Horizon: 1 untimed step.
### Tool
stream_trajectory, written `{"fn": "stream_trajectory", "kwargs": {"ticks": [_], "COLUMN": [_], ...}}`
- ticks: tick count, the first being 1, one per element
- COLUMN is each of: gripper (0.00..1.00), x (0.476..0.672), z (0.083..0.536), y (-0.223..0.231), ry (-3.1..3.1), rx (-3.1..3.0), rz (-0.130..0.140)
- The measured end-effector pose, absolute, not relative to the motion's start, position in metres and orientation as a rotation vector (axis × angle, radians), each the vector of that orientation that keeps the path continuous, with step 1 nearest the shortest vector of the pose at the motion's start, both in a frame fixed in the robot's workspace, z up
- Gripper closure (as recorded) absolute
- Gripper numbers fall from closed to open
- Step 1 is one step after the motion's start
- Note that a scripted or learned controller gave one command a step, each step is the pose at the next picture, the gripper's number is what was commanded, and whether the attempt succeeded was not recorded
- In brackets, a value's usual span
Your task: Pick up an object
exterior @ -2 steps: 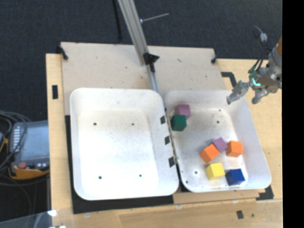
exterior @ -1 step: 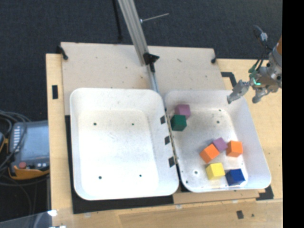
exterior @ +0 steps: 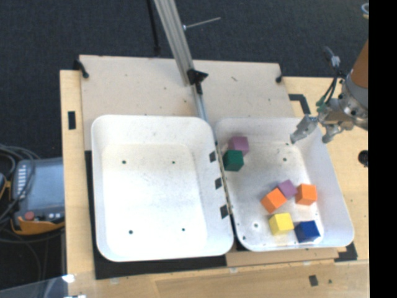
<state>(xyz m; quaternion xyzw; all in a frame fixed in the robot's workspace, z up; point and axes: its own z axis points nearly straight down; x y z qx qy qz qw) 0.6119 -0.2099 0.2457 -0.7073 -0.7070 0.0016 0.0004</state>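
The right bin [exterior: 322,166] holds several cubes. A purple cube [exterior: 238,144] and a green cube [exterior: 233,160] touch each other near its left wall. Toward the near right corner lie an orange cube [exterior: 273,200], a small purple cube [exterior: 286,188], a second orange cube [exterior: 306,194], a yellow cube [exterior: 281,223] and a blue cube [exterior: 306,231]. My gripper [exterior: 315,132] hangs open over the bin's far right corner, with nothing between its fingers. It is well apart from every cube.
The left bin [exterior: 155,185] lies beside the right one. A slanted metal pole [exterior: 177,36] rises from the gap between the bins at the back. A grey device with cables [exterior: 31,194] sits off the bench's left edge.
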Motion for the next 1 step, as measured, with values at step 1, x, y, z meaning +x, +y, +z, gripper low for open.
{"fn": "stream_trajectory", "kwargs": {"ticks": [1], "gripper": [0.0], "x": [0.6211], "z": [0.1959], "y": [-0.2104], "ry": [-2.222], "rx": [-2.218], "rz": [0.005]}}
